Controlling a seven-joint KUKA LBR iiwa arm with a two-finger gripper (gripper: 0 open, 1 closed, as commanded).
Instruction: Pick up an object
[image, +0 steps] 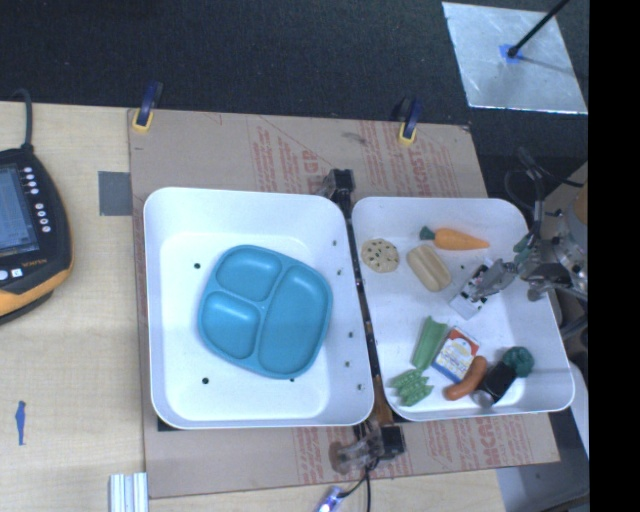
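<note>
**Nothing lifted yet: gripper low over the right bin**

Nearest us, at the front of the right bin, lies a crowded little heap: a green leafy piece, a sausage leaning against a dark object, a dark green lump, a small printed packet and a green stick beside it. Farther back in the same bin we see a cookie, a pale bread roll and a carrot near the rear wall. The left bin carries a blue divided plate.

The gripper reaches in from the right and sits in the middle of the right bin, just beside the roll and above the packet. We cannot tell whether it is spread or pressed together; the metal parts blur into one shape, and we see nothing caught in it.

As we judge it, the pick is at its approach stage. Every object rests on the bin floor, so the grasp and the lift are both left to do. The roll and the packet look like the closest candidates.
</note>
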